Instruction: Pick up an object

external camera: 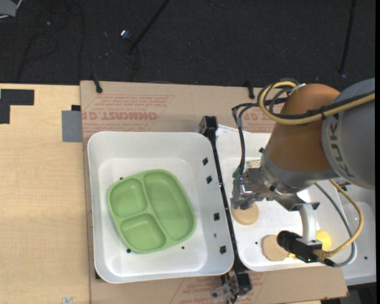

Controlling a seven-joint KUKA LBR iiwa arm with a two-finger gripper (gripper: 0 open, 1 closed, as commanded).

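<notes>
Hanging low over the left part of the right-hand shallow white plastic bin (366,258), the jaws are masked by the wrist hardware above them, so whether they stand wide or narrow cannot be told; nothing is seen held between them. Just below them a small round tan disc (246,216) is laid flat on the bin floor, and it is judged to be the thing aimed at. A second tan disc of the same kind (272,250) is found nearer the front wall, apart from the first. Beyond the black rail (220,189) between the bins, a pale green three-compartment plastic plate (152,211) is set in the left white bin (101,163). Both bins are carried on a cardboard-covered surface (145,106).

Because the disc is thin and flat, it could be skated over or nudged aside if the jaws are closed too high. The bin wall close by could be struck if the descent is let drift leftward.
</notes>
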